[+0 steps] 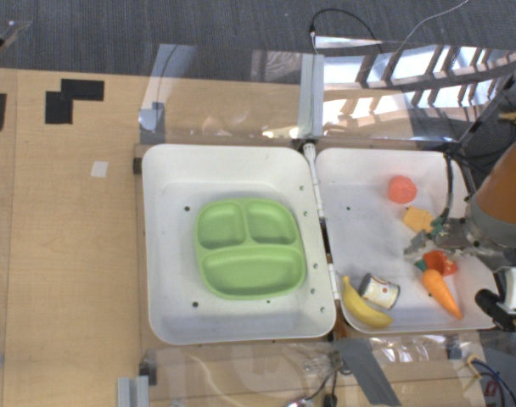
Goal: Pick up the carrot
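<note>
The orange carrot (442,293) lies on the floor of the right bin (360,185), near its front right corner, tip pointing to the front right. My gripper (422,253) hovers just above and to the left of the carrot's thick end, over a small red item (440,264). Its fingers look open, and nothing sits between them. The carrot is apart from the gripper. The grey arm with its orange band (502,195) comes in from the right edge.
In the right bin there are also a pink ball (402,189), a yellow-orange piece (418,220), a banana (361,305) and a small can (380,291). The left bin (169,227) holds a green divided plate (249,248).
</note>
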Controlling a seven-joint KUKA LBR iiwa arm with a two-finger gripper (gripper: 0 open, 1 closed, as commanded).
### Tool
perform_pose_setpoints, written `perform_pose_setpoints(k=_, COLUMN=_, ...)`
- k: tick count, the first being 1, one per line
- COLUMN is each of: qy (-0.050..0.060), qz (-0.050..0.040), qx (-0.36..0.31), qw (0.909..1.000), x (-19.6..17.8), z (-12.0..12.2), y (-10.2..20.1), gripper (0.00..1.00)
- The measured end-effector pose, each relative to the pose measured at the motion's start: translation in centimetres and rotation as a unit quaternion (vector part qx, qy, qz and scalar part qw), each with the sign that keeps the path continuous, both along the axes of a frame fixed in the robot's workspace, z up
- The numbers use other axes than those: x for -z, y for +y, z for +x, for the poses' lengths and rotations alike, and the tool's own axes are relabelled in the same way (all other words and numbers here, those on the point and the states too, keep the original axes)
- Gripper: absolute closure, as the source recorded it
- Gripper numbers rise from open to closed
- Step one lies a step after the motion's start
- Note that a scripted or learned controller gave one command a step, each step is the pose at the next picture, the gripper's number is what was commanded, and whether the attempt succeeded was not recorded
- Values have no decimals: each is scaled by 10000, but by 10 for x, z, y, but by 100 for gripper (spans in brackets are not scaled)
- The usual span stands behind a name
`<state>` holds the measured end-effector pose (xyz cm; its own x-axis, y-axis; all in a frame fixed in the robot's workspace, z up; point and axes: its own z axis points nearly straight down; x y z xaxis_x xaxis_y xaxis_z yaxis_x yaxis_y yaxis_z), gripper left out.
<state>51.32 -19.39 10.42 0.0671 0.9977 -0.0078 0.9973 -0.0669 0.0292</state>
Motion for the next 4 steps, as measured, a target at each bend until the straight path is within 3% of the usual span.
perform_pose_setpoints(k=1, qy=-53, qz=-38, qx=-536, qw=9985, x=6, z=-13, y=-6, gripper=0)
perform_pose_setpoints(k=2, qy=0, qz=-50, qx=-1489, qw=9888, x=7, z=-17, y=-14, gripper=0)
perform_pose_setpoints(k=3, qy=-70, qz=-113, qx=-1481, qw=9889, x=-7, z=-12, y=-16, gripper=100)
perform_pose_setpoints(k=4, qy=-55, qz=-105, qx=-1490, qw=9888, x=-6, z=-13, y=-16, gripper=0)
